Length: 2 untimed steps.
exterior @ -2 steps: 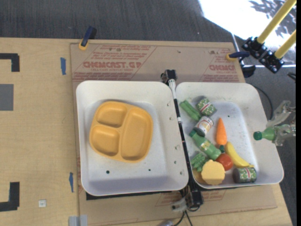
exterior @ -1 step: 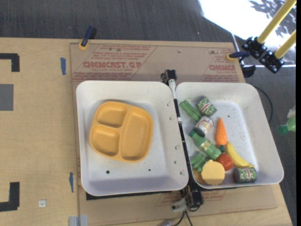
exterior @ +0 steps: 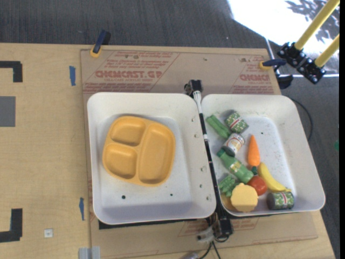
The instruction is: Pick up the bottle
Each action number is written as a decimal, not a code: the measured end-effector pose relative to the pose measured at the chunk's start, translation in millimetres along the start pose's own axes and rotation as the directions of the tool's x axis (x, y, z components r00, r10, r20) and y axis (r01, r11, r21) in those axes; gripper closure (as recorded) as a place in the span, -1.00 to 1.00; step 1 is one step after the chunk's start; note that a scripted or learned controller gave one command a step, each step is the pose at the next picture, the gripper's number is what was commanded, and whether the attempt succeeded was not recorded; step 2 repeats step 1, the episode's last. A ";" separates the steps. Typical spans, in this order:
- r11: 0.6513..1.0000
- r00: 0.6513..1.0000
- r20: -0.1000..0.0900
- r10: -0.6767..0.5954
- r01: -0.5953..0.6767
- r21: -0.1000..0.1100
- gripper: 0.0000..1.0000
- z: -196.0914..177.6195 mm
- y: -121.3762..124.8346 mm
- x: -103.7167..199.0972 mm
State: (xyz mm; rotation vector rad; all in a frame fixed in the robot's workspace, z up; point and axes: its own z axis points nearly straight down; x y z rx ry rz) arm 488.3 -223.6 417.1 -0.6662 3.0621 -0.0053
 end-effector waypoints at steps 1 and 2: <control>0.943 0.943 0.001 -0.332 0.332 0.000 1.00 -42.1 -11.6 -25.9; 0.943 0.943 0.001 -0.332 0.332 0.000 1.00 -42.1 -11.6 -25.9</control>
